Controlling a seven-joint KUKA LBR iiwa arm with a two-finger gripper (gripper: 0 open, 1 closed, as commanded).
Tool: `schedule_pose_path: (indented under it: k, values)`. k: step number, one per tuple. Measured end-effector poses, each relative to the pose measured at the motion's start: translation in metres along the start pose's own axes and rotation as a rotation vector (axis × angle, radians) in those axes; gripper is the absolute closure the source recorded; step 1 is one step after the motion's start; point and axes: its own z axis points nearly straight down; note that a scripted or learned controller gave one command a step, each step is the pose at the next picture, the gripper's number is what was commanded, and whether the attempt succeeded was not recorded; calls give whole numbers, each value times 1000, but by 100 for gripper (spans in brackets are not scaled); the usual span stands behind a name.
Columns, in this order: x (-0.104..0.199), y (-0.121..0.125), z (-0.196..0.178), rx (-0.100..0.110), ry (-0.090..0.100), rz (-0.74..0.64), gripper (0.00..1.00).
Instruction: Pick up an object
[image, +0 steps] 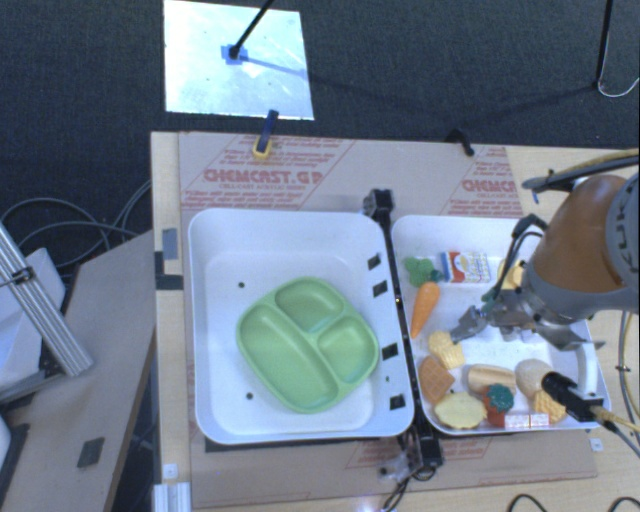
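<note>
Over the right-hand bin (400, 232) the tool (470, 325) hangs low, just right of the toy carrot (424, 308) and above the corn piece (446, 351). Whether it is wide or narrow I cannot tell from this slant, and nothing visibly sits in it. The pickable things all lie in that bin: the carrot, the corn, a green broccoli piece (420, 269), a small carton (468, 267), and a tight cluster of toy food along the near wall. The green divided plate (307, 344) rests alone in the left bin (220, 300). To my eye the carrot or corn is the sensible target, since each has free space around it; the tool should descend straight, centred across the narrow width, avoiding the crowded lower pile.
</note>
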Motion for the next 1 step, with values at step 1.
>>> schedule_pose_path:
  k: [1]
  values:
    - [2,4,39,-11,4,0,0]
